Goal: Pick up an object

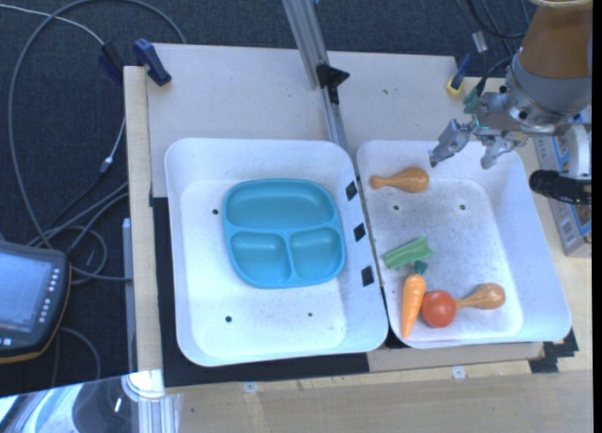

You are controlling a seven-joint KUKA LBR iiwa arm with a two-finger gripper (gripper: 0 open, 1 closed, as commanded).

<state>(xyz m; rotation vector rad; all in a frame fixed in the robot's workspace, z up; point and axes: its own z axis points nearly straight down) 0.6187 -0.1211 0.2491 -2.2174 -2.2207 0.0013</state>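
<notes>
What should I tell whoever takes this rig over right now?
Gripper: jaws open, nothing between them, hovering over the right bin's far edge.
Right bin holds: a drumstick closest to the gripper, a green piece, a carrot, a tomato, a second drumstick.
Left bin holds a blue divided plate.
Done: nothing picked.
Left: descend, close on one object, lift; the nearest drumstick looks easiest.
</notes>
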